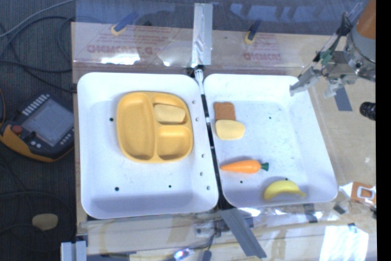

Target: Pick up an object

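Bench's got two white bins, and the gripper [322, 84] hangs spread and empty over the right bin [305, 150]'s far corner, so I'd drop straight onto the carrot [242, 166], lying apart from the rest

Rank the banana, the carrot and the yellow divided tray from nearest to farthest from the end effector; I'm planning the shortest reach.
From the end effector:
1. Banana, right bin's near corner.
2. Carrot, right bin, further left.
3. Yellow divided tray, left bin.

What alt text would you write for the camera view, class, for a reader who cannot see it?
The gripper hovers at the right bin's far right corner, above a carrot, banana, yellow piece and brown piece. The left bin holds a yellow divided tray.
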`<move>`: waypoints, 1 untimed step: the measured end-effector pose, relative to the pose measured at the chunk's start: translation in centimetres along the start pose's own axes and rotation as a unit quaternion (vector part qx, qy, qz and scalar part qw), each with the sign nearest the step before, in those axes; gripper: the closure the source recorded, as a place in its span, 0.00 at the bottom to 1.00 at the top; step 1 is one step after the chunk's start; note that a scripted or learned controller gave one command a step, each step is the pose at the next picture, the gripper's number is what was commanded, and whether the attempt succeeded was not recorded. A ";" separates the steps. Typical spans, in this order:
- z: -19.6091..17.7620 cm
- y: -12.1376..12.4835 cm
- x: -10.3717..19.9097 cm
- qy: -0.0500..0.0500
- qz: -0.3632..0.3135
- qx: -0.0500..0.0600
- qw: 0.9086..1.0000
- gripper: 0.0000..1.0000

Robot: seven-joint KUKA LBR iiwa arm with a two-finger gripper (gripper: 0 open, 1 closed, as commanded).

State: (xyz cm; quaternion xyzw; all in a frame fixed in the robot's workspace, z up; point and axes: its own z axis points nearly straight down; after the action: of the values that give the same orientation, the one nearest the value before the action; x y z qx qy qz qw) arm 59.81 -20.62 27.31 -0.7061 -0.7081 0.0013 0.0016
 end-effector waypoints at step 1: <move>5.5 -5.7 5.3 0.000 0.005 0.001 1.000 0.00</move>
State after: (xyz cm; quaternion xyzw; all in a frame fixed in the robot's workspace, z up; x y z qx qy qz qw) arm 54.07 -15.29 21.87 -0.7097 -0.7045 0.0019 0.0018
